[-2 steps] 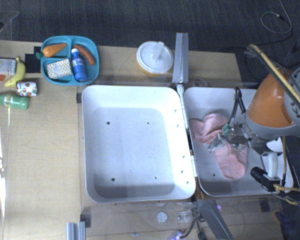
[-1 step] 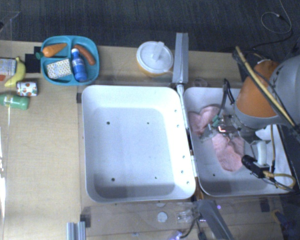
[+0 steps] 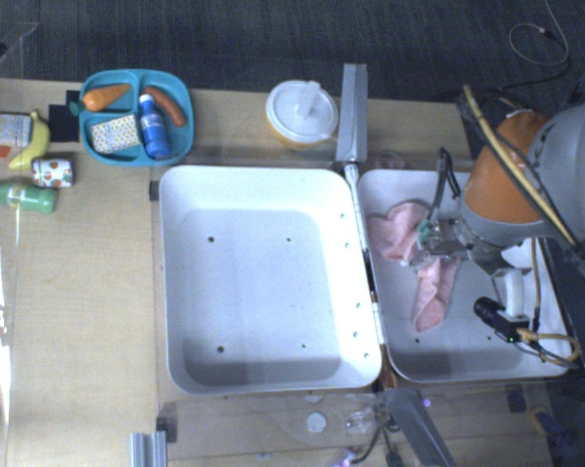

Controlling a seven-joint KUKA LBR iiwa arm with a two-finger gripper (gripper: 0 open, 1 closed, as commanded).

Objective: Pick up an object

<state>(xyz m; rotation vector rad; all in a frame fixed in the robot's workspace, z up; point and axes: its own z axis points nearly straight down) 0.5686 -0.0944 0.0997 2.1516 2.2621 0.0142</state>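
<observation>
A: What does the overhead camera view show?

B: Two shallow white bins side by side on a wooden bench. The left bin (image 3: 263,280) holds nothing I can make out. The right bin (image 3: 467,358) holds a pink cloth (image 3: 419,261), and the grey arm with its orange band (image 3: 496,178) reaches in over that bin from the right.

A: Where is the cloth against the gripper?

B: The gripper (image 3: 436,238) sits at the end of the wrist, low over the bin. The cloth lies directly under it and to its left. One rumpled lobe spreads up and left toward the wall between the bins. A narrower tail runs down toward the near edge of the bin, so the long axis goes roughly from far to near.

A: Is the gripper holding it?

B: I cannot tell. The tip is small, dark and mixed up with cables, and it overlaps the cloth where lobe and tail meet. Whether cloth sits inside it is not visible.

A: Anything else nearby?

B: Beyond the bins, a white lidded tub (image 3: 303,112) and a blue divided tray (image 3: 136,115) of toy food, well apart from the arm. My judgement: any grasp depends on that overlap at the cloth's middle.
</observation>
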